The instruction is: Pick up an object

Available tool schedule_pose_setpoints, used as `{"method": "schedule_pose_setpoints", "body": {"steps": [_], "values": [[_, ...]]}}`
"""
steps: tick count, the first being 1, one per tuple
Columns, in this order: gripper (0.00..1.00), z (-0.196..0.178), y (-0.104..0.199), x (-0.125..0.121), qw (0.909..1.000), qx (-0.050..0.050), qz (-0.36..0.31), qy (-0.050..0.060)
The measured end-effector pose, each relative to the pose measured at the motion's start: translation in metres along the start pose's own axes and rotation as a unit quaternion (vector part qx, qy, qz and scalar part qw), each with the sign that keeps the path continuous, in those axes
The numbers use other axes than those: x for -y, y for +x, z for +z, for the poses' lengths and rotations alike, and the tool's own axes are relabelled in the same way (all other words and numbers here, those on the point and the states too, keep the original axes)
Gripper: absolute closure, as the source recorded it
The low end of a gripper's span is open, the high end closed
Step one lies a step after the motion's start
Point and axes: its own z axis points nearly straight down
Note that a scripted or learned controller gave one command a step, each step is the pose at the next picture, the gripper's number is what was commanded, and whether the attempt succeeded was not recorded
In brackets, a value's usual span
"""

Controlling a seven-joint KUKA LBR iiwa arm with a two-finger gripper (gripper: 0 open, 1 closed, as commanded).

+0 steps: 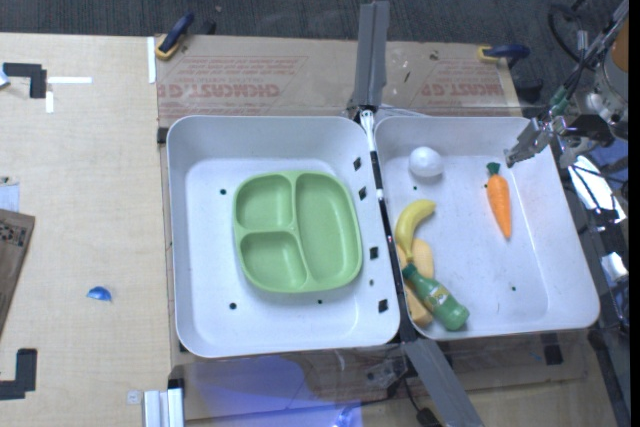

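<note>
the gripper [527,147] sits at the far right corner of the right bin [560,260], above the bin's rim, and whether it is spread or pressed together cannot be told at this size; nothing shows between its tips. just left of it and a little nearer lies a toy carrot [499,202], its green top pointing toward the far side, apart from the gripper. further left, near the bin's far wall, rests a small white ball [426,161]. along the left wall of the same bin a yellow banana [411,220] curves, and nearer than it a green bottle [438,299] lies on its side across a pale yellowish piece [423,262], touching it. the left bin [195,245] holds a green divided plate [298,232] with three compartments, lying flat near its middle. both bins sit side by side on the bench [80,215], with brown cardboard [260,80] behind them. a small blue bit [98,294] lies on the bench well left of the bins.
</note>
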Motion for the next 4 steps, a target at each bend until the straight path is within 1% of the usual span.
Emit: {"method": "schedule_pose_setpoints", "body": {"steps": [1,2,3,4], "values": [[0.0,-0.063,0.01,-0.032,0.9995,0.001,0.033,-0.001],[0.0,-0.078,0.028,-0.034,0.9978,0.001,0.066,-0.001],[0.0,0.067,0.018,-0.021,0.9948,0.0,0.102,0.0],[0.0,0.172,-0.022,-0.041,0.9992,0.0,0.04,-0.002]]}}
